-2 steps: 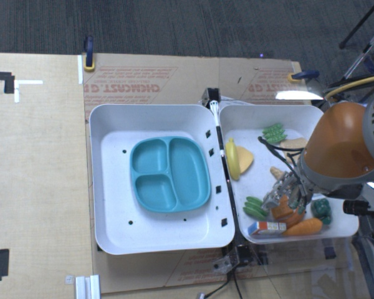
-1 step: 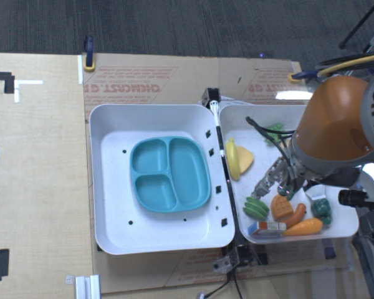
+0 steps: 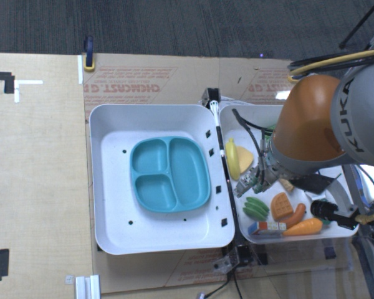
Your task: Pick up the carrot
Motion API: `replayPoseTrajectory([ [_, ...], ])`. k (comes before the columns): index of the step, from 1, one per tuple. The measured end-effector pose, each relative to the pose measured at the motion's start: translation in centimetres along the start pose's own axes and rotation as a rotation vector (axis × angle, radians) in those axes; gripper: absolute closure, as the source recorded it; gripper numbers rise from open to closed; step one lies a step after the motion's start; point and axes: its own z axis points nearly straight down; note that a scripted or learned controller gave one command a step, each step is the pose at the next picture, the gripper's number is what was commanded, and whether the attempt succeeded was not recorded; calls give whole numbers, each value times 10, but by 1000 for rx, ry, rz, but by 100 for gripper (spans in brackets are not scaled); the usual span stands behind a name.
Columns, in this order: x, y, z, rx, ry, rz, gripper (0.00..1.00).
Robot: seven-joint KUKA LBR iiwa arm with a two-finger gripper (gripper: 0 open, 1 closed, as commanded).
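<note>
The arm point(image 3: 324, 120) comes in from the right, its big orange band hanging over the right bin point(image 3: 237, 118), and the gripper point(image 3: 252, 180) sits low over that bin's left-middle part. Its tip is a small, cluttered shape from up here, and I cannot tell whether the pincer is apart or together; nothing shows between it.

The carrot point(image 3: 304, 227) lies flat at the near edge of the right bin, orange and long, pointing left to right, well to the right of and nearer than the gripper. Just beyond it sits a reddish sausage-shaped piece point(image 3: 295, 215), touching or nearly touching the carrot. Left of that is an orange waffle-textured piece point(image 3: 280, 205), and further left a green vegetable point(image 3: 257, 208), just near of the gripper. A yellow banana-like piece point(image 3: 235, 157) rests against the bin's left wall, on the far side of the gripper.

Over in the left bin point(image 3: 106, 185), a teal plate point(image 3: 171, 174) with three compartments lies flat in the middle.
</note>
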Motion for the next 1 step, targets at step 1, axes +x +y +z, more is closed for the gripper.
replayPoseTrajectory([
  [1,-31,-20,-49,1,-1,-57,100],
])
